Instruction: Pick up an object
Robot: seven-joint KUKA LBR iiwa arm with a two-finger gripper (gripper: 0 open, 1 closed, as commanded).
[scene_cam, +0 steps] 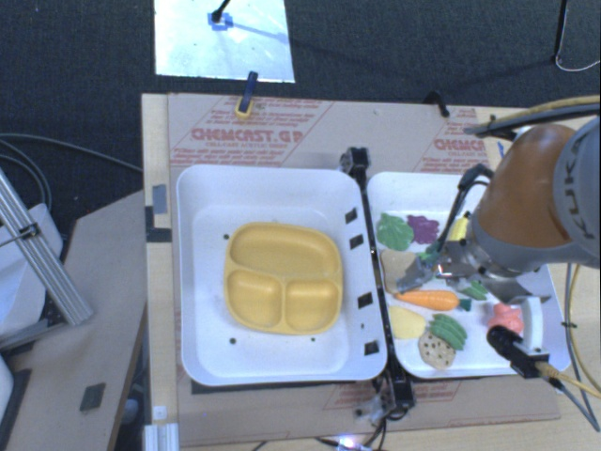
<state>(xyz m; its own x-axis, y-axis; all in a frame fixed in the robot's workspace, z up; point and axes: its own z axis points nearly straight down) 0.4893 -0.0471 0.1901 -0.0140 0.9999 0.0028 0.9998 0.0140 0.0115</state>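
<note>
Bench (282,130) – left bin (202,280), right bin (399,186), side by side

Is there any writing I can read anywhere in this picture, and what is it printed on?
"CHEMCAST" in large red letters, on the brown protective sheet under the white bins, left of centre.
A smaller red line beneath it: too blurred to read.
A second red print of the same style on the sheet's right part: cut off by the arm, not readable.
Letters on the arm's grey casing at the right edge: only partly seen, not readable.
</note>
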